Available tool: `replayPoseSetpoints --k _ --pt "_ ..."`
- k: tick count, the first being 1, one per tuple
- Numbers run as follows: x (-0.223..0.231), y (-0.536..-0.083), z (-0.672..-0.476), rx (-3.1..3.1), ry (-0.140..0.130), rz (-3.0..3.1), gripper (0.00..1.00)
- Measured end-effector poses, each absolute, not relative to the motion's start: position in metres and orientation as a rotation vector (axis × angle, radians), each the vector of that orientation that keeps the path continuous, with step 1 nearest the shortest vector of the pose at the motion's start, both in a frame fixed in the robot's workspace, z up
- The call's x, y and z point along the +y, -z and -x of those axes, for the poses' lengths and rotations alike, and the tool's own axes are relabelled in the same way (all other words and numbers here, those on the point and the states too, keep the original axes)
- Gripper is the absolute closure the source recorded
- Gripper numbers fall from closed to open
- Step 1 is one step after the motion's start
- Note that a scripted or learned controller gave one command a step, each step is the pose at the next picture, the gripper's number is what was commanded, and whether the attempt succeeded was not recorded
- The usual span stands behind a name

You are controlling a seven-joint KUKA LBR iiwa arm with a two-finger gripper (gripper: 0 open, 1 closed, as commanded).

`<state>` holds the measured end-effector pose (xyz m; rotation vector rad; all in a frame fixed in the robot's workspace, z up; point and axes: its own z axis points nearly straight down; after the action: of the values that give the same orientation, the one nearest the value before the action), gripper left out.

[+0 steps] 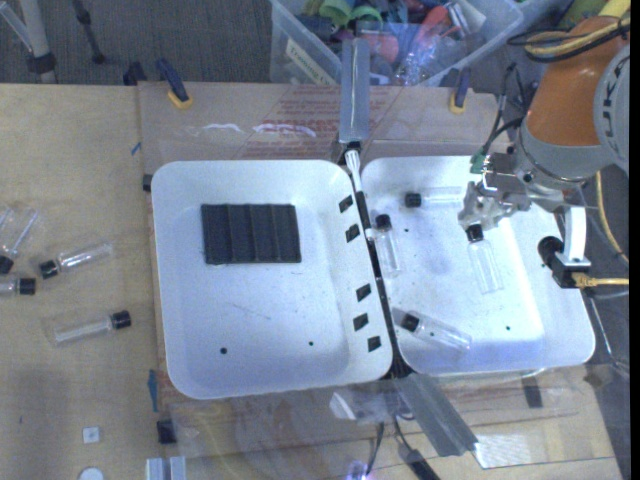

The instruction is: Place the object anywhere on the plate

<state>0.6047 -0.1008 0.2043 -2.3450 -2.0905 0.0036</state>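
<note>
Over right bin [560, 343] | gripper [478, 218] poised above capped vial [484, 263], finger state cannot be told | dark plate [251, 233] in left bin | vial should be pinched mid-body, lifted clear of divider.

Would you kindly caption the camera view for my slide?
Gripper above a capped vial in the right bin; dark plate in the left.
</note>
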Motion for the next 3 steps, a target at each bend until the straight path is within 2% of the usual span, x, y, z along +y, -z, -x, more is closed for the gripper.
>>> replayPoseSetpoints --k 1,2,3 --pt "-0.091 -0.328 -0.626 -1.445 -0.003 2.79 1.0" --pt "0.05 -0.382 -0.6 -1.332 -0.001 2.846 1.0" --pt "0.099 -0.334 -0.531 -0.497 -0.002 3.102 1.0"
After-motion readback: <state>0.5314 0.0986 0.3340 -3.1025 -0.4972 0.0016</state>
